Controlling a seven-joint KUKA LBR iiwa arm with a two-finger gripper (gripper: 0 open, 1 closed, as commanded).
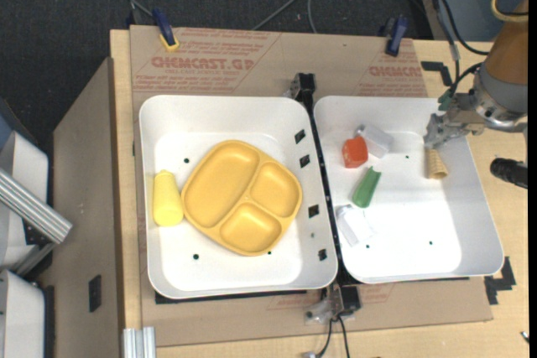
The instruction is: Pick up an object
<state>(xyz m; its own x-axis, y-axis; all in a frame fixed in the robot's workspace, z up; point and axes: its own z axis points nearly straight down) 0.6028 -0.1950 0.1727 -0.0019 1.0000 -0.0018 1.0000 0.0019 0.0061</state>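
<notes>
Nearest you, at the bottom edge of the right bin [470, 256], lies smooth bare white plastic with softly rounded corners; a small clear, crinkled wrapper [352, 224] rests near its left wall. Just above that you see a green cylinder [366, 187], matte and slim, its long axis tilted so the top end points up and a little right toward an orange-red block [355, 151]. That block is squat and glossy, and a second clear, filmy scrap [375, 138] sits touching its upper right side.

Look to the right of the same bin for a small tan cork-like piece [436, 163], a short tapered cylinder with a rough, dull surface. Its long axis runs nearly straight up and down the view, the narrower end toward the tool [440, 133], which hangs just above it. You cannot tell from this view whether the tool is open or closed.

Across in the left bin [159, 117] you have a yellow divided plate [242, 197], smooth moulded plastic with three rounded compartments, turned at a slant. A pale yellow banana-like piece [167, 199], blunt-ended and waxy, lies upright just beside the plate's left rim
</notes>
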